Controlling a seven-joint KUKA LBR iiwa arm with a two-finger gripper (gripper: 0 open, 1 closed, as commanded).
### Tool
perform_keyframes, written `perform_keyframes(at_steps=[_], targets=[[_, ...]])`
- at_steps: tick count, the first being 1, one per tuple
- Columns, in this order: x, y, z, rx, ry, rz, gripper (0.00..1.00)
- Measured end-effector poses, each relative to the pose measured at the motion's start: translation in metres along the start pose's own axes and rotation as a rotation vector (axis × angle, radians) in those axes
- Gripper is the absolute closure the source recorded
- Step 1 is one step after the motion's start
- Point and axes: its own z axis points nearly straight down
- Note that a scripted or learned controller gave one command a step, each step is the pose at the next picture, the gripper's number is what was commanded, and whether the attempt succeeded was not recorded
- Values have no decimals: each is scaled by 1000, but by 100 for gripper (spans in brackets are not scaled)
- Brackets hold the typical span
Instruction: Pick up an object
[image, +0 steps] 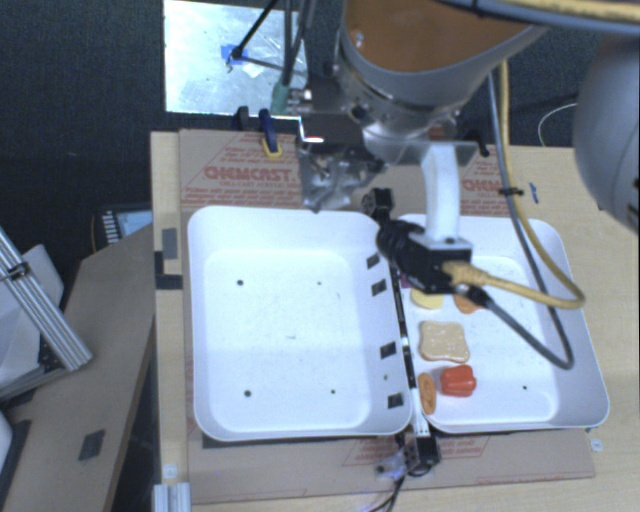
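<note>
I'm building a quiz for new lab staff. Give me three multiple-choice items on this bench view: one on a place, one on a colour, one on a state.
1. The bread lies: A) in the left bin B) in the right bin C) on the bench.
2. The block nearest the bread is: A) blue B) green C) red.
3. The bread is: A) lying flat B) standing on edge C) held in the gripper.
Key: 1 B, it sits right of the divide between the bins; 2 C, the block is plainly red; 3 A, its broad face points up, well apart from the gripper.
</note>
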Motion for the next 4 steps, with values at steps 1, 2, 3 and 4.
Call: perform_keyframes(at_steps=[1,2,3,4], targets=[[-5,3,0,-1,-2,10,0],[-4,3,-11,-3,0,8,100],[-4,3,-11,-3,0,8,0],[-4,3,-22,-5,2,6,100]])
